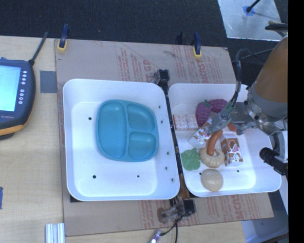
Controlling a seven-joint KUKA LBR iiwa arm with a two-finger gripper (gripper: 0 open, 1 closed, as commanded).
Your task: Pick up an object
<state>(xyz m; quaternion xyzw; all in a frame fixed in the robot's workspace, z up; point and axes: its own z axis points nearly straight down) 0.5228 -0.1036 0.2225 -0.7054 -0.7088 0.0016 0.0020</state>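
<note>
gripper [224, 121] over right bin [263, 186], above sausage; grip state could not be told | sausage [214, 142] lay mid-bin on bun [212, 159], long axis steeply diagonal, upper end toward gripper | blue tray [126, 130] in left bin [76, 176]

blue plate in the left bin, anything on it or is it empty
Empty. The blue plate lies flat in the left bin and all three of its compartments show bare blue. The food items sit in the right bin.
</note>
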